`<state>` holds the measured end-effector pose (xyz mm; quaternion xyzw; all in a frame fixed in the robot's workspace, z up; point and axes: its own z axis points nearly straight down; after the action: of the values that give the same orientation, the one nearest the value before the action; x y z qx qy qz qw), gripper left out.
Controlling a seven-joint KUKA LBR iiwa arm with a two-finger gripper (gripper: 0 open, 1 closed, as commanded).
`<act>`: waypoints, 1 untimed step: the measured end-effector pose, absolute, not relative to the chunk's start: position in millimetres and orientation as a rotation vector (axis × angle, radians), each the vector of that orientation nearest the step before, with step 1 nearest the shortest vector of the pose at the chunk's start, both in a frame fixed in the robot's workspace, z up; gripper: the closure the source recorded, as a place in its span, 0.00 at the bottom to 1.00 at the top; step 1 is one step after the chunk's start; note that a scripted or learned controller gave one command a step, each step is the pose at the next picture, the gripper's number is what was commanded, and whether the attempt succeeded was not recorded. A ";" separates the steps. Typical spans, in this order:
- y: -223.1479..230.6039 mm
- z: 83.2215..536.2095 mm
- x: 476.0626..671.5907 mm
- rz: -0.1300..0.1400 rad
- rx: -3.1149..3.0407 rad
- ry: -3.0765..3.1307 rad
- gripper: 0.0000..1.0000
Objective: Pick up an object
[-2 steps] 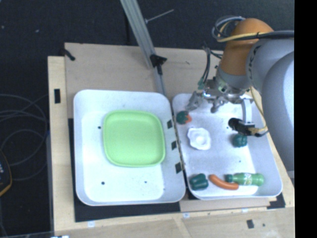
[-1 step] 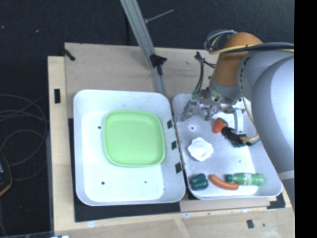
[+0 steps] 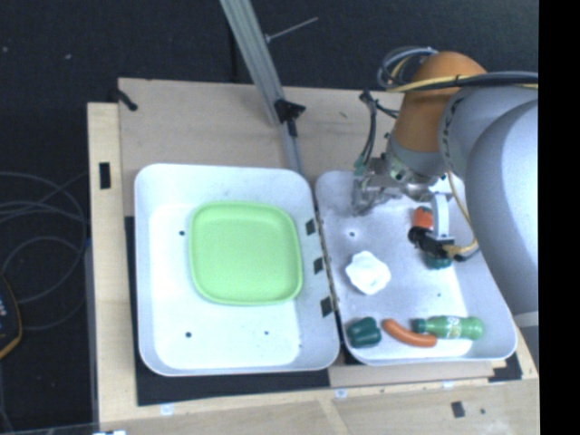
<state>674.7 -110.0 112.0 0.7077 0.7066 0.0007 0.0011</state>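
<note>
The gripper (image 3: 367, 196) hangs over the right bin's (image 3: 399, 234) far corner, its opening indiscernible; beyond lies dark floor (image 3: 54, 25).

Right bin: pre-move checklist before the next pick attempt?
1. Hand over right bin, at its back left corner: ok.
2. Object between the fingers: cannot tell; nothing seen there.
3. Targets available: white object, dark green block, orange carrot-like piece, green bottle: ok.
4. Hand lined up over a target: not ok; all lie nearer the front.
5. Front-row items spaced for a clean grasp: not ok; carrot piece touches the bottle.
6. Green plate in left bin, apart from the arm: ok.
</note>
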 end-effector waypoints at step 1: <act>-109.5 175.5 673.4 0.007 2.219 2.217 1.00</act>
<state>673.4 -109.5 175.5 0.7074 0.7068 0.0022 0.0024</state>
